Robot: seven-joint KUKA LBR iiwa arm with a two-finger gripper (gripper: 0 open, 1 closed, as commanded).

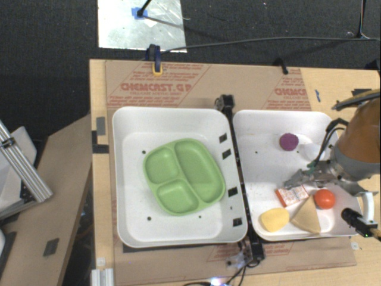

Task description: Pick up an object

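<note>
The small red-and-white packet (292, 195) lies in the right bin (262, 130), long axis slanting up-right, crowded by the orange ball (324, 199), tan wedge (308, 218) and yellow lump (274, 218). The gripper (309, 173) hangs just above it; cannot tell its state. Bare floor lies toward the purple ball (289, 141)

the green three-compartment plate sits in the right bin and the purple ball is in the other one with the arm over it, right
Not quite. In the camera view, the green three-compartment plastic plate sits in the left white bin, not the right. The small purple ball is in the other one, the right white bin, with the grey and orange arm over it.
</note>
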